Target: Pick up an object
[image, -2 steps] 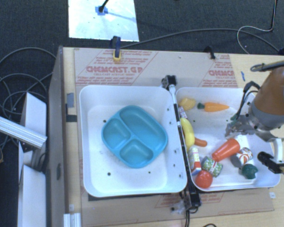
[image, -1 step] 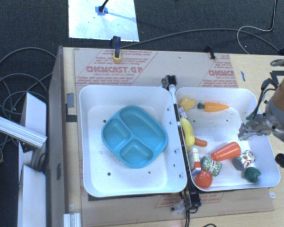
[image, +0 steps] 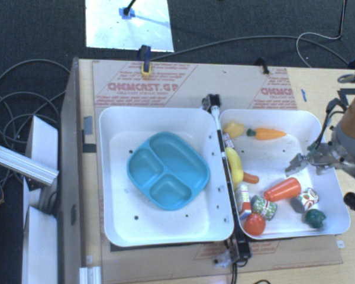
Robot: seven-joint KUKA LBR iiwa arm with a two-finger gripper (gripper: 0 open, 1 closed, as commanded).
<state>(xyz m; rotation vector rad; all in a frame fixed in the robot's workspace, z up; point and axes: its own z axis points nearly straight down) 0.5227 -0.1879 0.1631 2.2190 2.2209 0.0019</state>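
Note:
The right bin (image: pixel 310 120) holds several small toys: a carrot (image: pixel 266 134), a yellow piece (image: pixel 234 129), a banana (image: pixel 234 165), an orange cone (image: pixel 282 189), a red ball (image: pixel 254 224), a green patterned can (image: pixel 264 207), a red-and-white ball (image: pixel 308 198) and a dark green piece (image: pixel 314 218). My gripper (image: pixel 305 160) hangs over the right half of this bin, just above and to the right of the orange cone. It looks open, and nothing sits between its fingers.
A blue divided plate (image: pixel 167 170) lies in the left bin (image: pixel 115 158). A metal rail (image: pixel 222 158) with the banana against it splits the two bins. Cables and a white sheet (image: pixel 129 16) lie on the dark floor behind the bench.

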